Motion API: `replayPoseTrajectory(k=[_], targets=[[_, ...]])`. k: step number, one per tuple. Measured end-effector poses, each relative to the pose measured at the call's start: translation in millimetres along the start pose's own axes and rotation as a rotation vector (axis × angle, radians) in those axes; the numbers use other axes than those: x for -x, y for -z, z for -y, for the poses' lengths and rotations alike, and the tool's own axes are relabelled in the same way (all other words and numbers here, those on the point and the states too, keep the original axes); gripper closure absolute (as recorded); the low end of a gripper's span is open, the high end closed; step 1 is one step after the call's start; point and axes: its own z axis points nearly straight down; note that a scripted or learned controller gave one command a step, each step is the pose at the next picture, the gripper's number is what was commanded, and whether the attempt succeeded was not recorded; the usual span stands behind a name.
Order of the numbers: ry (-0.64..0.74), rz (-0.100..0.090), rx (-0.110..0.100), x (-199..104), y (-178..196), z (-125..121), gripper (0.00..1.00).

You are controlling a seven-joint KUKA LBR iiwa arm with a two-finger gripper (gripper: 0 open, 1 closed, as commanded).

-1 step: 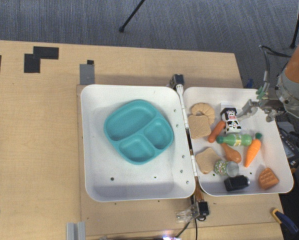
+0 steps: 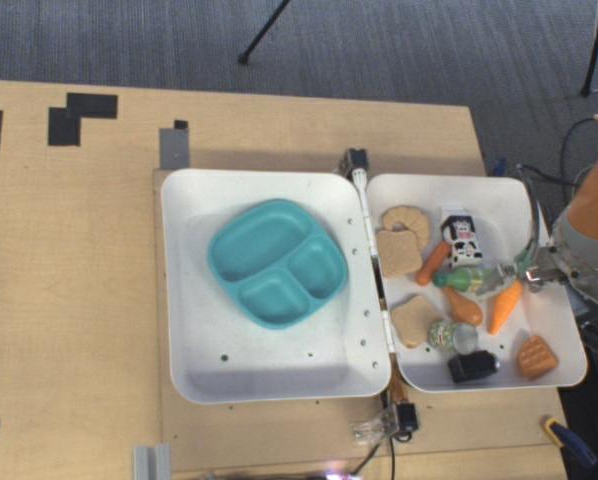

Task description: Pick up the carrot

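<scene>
The carrot [image 2: 504,308] is a short orange cone lying in the right part of the right bin [image 2: 564,373], its thick end pointing up toward the bin's right wall. My gripper [image 2: 534,273] sits at that wall, just above and to the right of the carrot's thick end, with the grey arm and its orange band [image 2: 597,193] behind it. I cannot tell whether it touches the carrot.
Crowded around the carrot are a green piece [image 2: 461,279], two orange-red pieces [image 2: 433,262] [image 2: 463,308], bread slices [image 2: 399,253] [image 2: 413,320], a cow-patterned carton [image 2: 463,240], a black block [image 2: 472,367] and an orange pastry [image 2: 536,356]. The left bin [image 2: 269,378] holds a teal divided plate [image 2: 277,261].
</scene>
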Motion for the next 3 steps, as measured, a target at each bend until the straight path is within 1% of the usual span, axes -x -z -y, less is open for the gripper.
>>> replayPoseTrajectory(k=[1, 2, 3], targets=[[0.070, 0.002, 0.011, 3, -36, -8, 0.00], [0.182, 0.007, 0.017, -39, -35, 33, 0.00], [-0.057, 0.004, 0.017, -107, -35, 23, 0.00]])
